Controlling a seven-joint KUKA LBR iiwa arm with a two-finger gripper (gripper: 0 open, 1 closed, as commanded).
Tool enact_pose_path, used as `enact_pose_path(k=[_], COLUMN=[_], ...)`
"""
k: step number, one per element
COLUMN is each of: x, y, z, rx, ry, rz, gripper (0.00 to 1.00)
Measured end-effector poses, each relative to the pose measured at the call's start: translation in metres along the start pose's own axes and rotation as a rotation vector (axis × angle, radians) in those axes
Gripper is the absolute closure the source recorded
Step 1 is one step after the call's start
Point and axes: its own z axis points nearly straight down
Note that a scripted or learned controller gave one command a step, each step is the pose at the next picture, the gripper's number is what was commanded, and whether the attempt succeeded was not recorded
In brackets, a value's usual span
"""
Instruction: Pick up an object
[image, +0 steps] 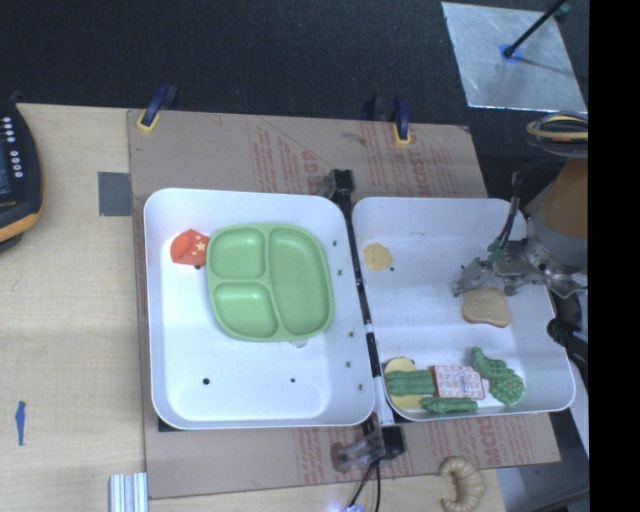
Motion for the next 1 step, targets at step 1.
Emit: enact_pose_path(k=[1], x=[-0.0011], y=[0.0003], z=[-0.0109], rx=[-0.001], ry=[-0.001], rz=[-0.001], gripper=[1.00])
